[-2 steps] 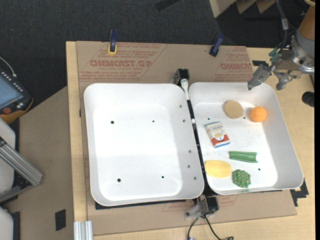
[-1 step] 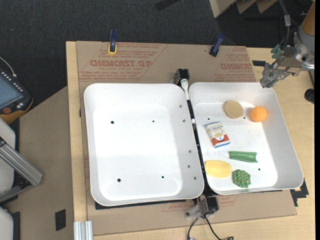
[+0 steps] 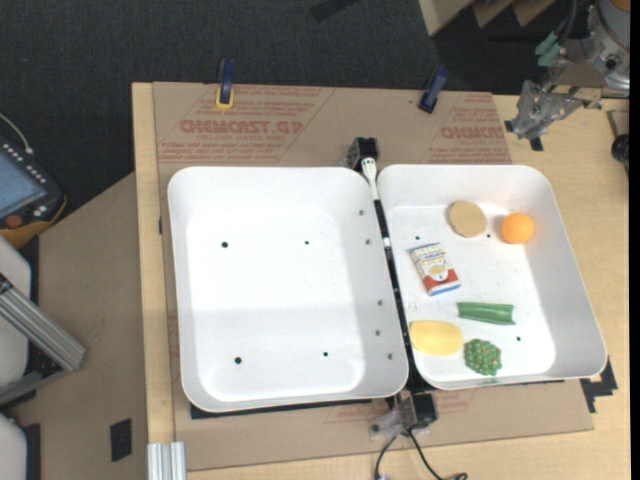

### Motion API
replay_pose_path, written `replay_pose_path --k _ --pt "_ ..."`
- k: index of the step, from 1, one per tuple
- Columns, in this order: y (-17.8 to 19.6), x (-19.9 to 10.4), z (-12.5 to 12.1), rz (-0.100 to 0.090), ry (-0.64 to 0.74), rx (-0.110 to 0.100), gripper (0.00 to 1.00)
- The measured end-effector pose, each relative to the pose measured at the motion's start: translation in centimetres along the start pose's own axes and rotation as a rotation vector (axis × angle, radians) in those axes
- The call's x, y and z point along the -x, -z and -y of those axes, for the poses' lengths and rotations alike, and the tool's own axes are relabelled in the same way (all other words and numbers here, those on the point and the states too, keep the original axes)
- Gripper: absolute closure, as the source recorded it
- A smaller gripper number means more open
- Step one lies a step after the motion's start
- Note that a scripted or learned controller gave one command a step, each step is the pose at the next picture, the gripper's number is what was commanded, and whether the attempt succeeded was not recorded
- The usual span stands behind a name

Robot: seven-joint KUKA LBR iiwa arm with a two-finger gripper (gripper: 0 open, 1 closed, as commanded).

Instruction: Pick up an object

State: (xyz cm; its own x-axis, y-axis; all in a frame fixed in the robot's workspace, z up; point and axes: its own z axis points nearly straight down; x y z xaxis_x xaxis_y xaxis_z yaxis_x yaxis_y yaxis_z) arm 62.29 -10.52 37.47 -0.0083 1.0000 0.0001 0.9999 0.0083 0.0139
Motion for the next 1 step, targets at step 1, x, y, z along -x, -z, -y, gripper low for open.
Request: replay_pose_path --k 1 --pt "-0.05 6.37 5.47 0.002 -0.016 -0.016 1.0"
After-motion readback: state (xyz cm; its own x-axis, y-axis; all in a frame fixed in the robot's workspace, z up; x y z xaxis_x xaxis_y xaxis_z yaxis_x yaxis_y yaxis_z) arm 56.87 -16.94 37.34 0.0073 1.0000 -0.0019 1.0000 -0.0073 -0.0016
